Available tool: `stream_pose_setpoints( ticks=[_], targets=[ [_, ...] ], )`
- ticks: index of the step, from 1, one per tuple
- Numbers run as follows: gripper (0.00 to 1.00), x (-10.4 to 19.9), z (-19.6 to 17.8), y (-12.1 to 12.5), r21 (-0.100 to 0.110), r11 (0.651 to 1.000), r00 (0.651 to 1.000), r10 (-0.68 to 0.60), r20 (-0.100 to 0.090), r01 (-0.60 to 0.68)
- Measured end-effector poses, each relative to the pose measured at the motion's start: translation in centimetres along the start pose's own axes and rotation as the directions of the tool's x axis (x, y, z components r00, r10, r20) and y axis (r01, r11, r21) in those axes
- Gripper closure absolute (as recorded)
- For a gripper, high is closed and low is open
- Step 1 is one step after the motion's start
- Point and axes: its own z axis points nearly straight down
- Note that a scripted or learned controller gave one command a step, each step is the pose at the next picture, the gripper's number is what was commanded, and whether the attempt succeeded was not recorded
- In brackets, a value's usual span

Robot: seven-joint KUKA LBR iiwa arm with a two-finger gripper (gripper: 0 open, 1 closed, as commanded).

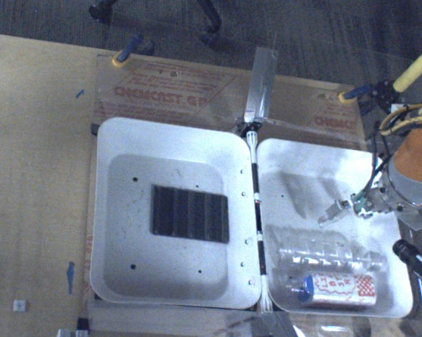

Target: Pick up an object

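left bin (117, 190) holds a dark ribbed block (190, 214). right bin (401, 302) holds a clear plastic bottle (330, 255) beside a red-and-white patterned bottle (335, 287). gripper (343, 208) hovers above them; jaw state can't be told

Two shallow white bins are counted on the tabletop (26, 179): a left bin (109, 189) and a right bin (272, 164). One dark ribbed panel (190, 214) is counted in the left bin. Two bottles are counted in the right bin: one clear plastic bottle (326, 254) and one labelled bottle with a blue cap (336, 287). One arm (421, 163) is counted at the right.
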Motion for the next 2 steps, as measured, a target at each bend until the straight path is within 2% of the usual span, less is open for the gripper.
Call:
stream_pose_setpoints(
  ticks=[1, 2],
  targets=[
    [0.00, 0.6, 3.7, -5.0, -0.010, 0.993, 0.993, -0.121, 0.006, 0.121],
    [0.00, 0.1, -0.9, -4.6, -0.005, 0.985, 0.985, 0.172, 0.003, -0.172]
  ],
)
